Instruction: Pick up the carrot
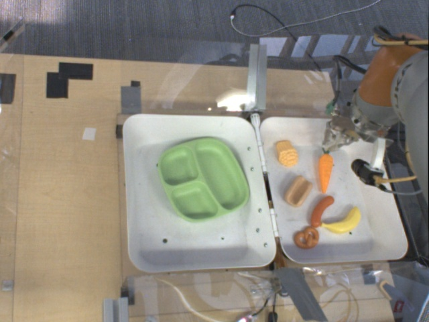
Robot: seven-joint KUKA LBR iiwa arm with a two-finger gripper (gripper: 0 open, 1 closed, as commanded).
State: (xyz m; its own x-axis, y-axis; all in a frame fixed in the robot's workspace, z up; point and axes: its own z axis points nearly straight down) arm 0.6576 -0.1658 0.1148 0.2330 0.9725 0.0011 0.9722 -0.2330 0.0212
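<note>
Surface (60,200): pale wood-toned top, carrying two shallow white bins side by side, with black patches toward the far left corner.

Left bin (144,247): holds one green divided plate (203,178) with three compartments, sitting roughly centred and slightly rotated.

Right bin (389,237): holds all the food items and the working end of the arm.

Arm (395,86): grey, orange band above the wrist, enters from the right and bends down over the far right part of the right bin. A black cable runs away over the dark floor behind.

Claw (333,139): tip low over the right bin's far half, directly above the carrot's green end. Fingers are blurred against the white bin, so I cannot tell how far apart they stand; nothing is visibly clamped between them.

Carrot (325,172): orange, lying flat on the right bin floor, green top pointing toward the claw, tapered end pointing toward the near side. Top appears just at the claw tip; contact is uncertain.

Banana (343,221): yellow, near the front of the right bin, just beside the sausage.

Sausage (321,210): red-orange, tilted, below the carrot.

Bread roll (297,191): tan, left of the sausage.

Corn piece (287,153): yellow, left of the carrot, well apart from it.

Pretzel (307,237): brown-red, nearest the front edge, at the sausage's lower end.
</note>
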